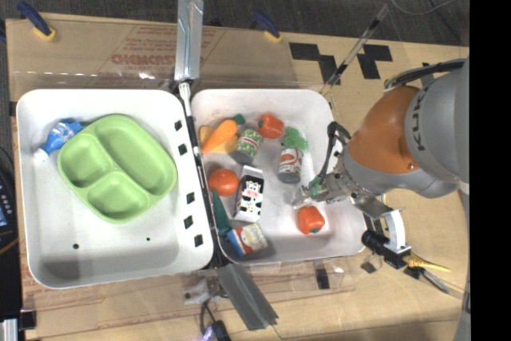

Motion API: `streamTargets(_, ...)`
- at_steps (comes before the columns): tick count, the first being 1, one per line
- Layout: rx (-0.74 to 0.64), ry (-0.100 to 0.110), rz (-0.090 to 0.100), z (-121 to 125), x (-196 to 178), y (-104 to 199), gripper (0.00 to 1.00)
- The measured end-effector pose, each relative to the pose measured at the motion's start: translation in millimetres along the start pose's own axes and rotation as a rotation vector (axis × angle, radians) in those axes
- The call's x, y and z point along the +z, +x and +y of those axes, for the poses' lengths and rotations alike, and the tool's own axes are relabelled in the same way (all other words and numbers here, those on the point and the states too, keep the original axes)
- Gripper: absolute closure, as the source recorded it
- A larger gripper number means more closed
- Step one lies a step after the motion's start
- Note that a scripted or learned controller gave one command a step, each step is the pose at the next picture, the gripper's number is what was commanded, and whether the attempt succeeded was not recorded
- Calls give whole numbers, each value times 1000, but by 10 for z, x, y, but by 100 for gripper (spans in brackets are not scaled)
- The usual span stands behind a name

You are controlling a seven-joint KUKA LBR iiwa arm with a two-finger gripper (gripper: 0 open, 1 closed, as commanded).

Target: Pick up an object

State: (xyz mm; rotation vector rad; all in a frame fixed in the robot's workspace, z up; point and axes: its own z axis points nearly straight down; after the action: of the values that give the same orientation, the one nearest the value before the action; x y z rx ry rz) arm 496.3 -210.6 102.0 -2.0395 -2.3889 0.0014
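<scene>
My gripper (314, 190) hangs low over the right side of the right bin (315, 104), reaching in under the orange wrist band. Just below it in the view lies a red tomato-like piece (310, 220), very close to the gripper's tip; whether they touch is unclear. To its left stand a small can with a green top (291, 157) and a cow-patterned carton (251, 196). Further left are a red ball-shaped fruit (223, 181), an orange carrot (219, 136), a green-labelled can (249, 144) and a red pepper (271, 124).
Another can (248, 238) lies by the right bin's front left corner, beside a dark green strip (219, 212). The left bin (104, 255) holds a green divided plate (117, 166) and a blue item (60, 133). The bulky arm (399, 144) overhangs the bin's right wall.
</scene>
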Motion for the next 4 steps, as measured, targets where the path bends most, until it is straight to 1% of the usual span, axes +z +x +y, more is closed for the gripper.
streamTargets(1, 221, 3, 2, 312, 109, 723, 100)
streamTargets(2, 57, -1, -1, 161, -1031, 93, 100)
streamTargets(3, 57, 1, 0, 158, -1022, 96, 0)
streamTargets(4, 138, -1, 1, -185, 97, 35, 0)
